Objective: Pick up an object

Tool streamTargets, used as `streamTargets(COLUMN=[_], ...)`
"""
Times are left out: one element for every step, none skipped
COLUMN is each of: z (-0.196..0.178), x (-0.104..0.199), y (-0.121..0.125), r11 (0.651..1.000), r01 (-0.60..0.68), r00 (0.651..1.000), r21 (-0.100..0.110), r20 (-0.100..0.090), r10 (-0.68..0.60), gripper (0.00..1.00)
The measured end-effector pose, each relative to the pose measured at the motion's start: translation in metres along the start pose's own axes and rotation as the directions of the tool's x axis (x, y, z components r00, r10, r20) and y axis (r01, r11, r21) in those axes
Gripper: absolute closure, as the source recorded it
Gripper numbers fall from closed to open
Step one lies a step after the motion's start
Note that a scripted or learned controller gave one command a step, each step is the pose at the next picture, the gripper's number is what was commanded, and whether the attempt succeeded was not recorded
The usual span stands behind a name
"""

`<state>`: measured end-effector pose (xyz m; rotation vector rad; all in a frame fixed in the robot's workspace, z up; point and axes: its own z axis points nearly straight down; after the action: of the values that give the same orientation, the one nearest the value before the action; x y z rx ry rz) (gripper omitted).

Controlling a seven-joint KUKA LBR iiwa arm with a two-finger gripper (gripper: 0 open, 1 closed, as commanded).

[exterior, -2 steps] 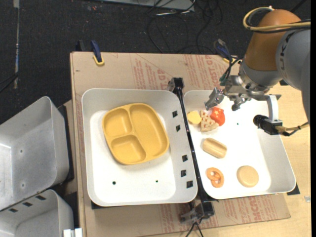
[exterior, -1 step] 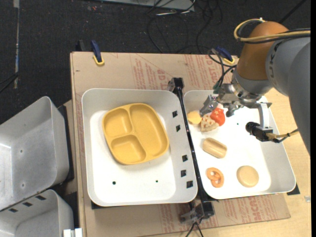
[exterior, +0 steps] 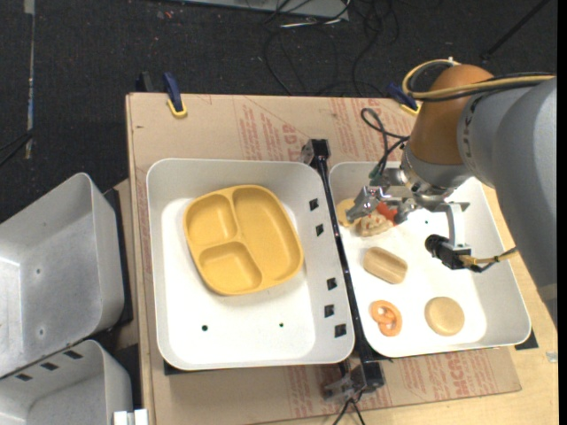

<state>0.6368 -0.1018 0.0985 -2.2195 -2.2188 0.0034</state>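
Red printed lettering runs across the brown board [exterior: 266, 127] that covers the surface, up and to the left of the gripper [exterior: 372, 204] along the board's far strip, and again on its near strip below the gripper, under the right bin [exterior: 496, 326]. The print lies at a slant and is too small and faint to make out as words or numbers. The two white bins, the yellow divided tray [exterior: 241, 237] well to the gripper's left and the arm carry no readable label, brand or sign.
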Motion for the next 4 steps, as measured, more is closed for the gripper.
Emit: streamTargets(z=[-0.016, -0.07, -0.134, -0.162], x=[0.0, 0.007, 0.006, 0.006], y=[0.003, -0.003, -0.003, -0.002], r11=[1.0, 1.0, 1.0, 1.0], r01=[0.001, 0.004, 0.004, 0.004], r00=[1.0, 1.0, 1.0, 1.0], r21=[-0.014, -0.009, -0.01, -0.008], r20=[0.002, 0.001, 0.002, 0.002], r10=[-0.001, -0.004, -0.004, -0.004], gripper=[1.0, 1.0, 1.0, 1.0])
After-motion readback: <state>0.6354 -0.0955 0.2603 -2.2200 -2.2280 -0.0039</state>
